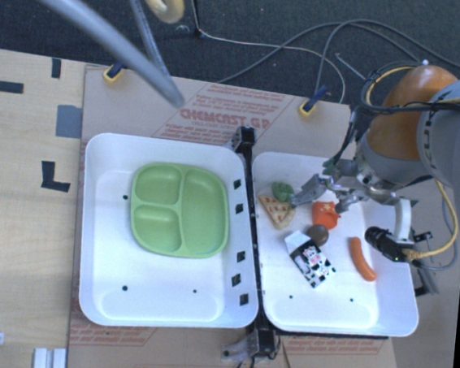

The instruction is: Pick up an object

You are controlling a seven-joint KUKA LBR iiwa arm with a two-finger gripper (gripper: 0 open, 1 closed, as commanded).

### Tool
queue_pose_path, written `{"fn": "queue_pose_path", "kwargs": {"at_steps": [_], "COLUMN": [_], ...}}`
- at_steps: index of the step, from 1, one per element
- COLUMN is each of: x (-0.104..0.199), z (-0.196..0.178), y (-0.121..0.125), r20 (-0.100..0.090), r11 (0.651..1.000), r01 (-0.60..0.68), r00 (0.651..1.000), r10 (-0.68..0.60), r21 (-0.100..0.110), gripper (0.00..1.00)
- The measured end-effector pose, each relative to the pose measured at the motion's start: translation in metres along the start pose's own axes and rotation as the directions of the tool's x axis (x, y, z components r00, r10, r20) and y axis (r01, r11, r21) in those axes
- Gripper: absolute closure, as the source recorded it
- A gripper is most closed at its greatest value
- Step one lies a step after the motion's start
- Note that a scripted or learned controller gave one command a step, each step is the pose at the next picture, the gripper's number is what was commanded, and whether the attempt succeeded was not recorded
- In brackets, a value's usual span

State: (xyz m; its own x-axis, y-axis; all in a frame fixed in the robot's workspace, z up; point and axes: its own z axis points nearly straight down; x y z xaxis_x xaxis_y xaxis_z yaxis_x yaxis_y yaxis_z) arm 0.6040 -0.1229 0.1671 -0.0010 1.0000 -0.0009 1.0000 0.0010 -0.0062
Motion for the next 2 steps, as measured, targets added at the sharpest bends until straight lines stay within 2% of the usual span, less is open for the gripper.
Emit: {"fn": "queue_pose_path", "kwargs": {"at_steps": [1, 2], "x": [-0.006, -0.004], "z": [0.050, 0.036], "y": [0.006, 0.007], "r20": [0.000, 0.000], "r11": [1.000, 1.000], "r01": [0.000, 0.002], "r00": [1.000, 1.000], "r10": [0.000, -0.002], "r21": [0.000, -0.004], "gripper": [0.00, 1.00]}}
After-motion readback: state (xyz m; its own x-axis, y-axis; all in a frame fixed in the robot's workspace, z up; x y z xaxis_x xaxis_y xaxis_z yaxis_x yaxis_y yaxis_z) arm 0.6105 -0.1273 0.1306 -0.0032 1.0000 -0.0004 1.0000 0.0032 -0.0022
